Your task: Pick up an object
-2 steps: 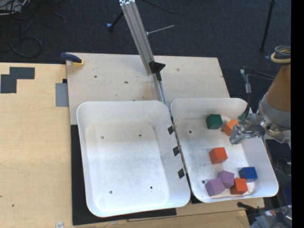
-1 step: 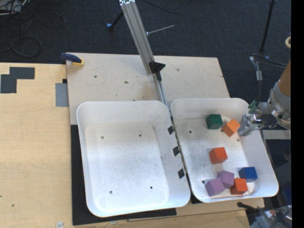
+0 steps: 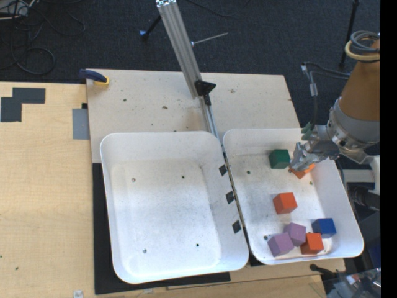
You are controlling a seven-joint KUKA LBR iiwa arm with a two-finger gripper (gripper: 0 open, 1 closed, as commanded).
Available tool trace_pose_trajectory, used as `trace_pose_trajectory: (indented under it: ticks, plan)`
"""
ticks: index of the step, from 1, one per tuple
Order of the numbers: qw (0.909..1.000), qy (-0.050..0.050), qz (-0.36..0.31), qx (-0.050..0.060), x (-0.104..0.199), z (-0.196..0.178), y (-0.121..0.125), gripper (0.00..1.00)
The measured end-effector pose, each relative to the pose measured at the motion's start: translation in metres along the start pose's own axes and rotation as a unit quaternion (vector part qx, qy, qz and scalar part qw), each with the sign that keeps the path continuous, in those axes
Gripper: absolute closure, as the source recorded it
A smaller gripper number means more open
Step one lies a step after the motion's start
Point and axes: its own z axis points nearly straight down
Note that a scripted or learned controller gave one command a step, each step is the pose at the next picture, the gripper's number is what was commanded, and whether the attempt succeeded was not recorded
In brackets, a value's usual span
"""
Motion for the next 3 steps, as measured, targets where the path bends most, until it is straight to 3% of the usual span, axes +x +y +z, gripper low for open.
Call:
trace_pose_trajectory:
  ticks: [3]
  plan:
    - [1.0,0.0,0.0,0.0,0.149,0.015,0.061,1.0]
